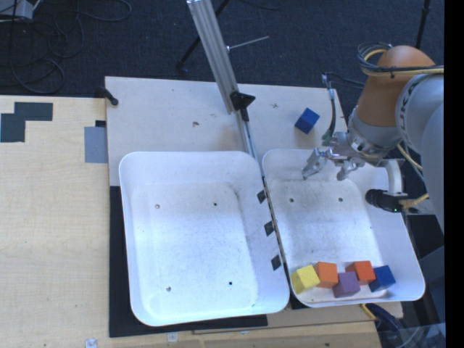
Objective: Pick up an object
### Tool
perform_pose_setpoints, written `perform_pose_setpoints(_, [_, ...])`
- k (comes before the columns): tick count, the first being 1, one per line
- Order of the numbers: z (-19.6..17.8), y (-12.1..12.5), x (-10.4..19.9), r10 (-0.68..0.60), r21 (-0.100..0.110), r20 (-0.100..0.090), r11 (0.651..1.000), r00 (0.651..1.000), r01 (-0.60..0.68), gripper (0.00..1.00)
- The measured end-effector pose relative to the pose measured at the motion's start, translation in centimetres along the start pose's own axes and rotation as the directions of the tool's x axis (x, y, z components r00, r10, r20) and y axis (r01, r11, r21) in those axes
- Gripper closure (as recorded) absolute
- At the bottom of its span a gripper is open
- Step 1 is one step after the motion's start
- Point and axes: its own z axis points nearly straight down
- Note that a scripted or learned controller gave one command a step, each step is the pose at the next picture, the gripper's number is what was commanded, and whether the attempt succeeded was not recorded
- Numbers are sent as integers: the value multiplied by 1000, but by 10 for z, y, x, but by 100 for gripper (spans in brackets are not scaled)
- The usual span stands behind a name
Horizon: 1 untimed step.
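My gripper (328,169) hangs over the far end of the right bin (326,220), its two fingers spread open with nothing between them. Several cubes lie in a row at the near end of that bin: a yellow cube (305,277), an orange cube (327,272), a purple cube (346,284), a second orange cube (362,270) and a blue cube (383,276). They are well apart from the gripper, towards the front of the bench.
Another blue cube (307,119) sits on the bench behind the right bin, outside both bins. The left bin (188,230) lies beside the right one. A slanted aluminium rail (217,56) rises from the bench between the bins' far ends.
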Motion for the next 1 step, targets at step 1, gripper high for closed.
perform_pose_setpoints(1, [6,-20,-20,1,-5,1,1000,1000,-1,0])
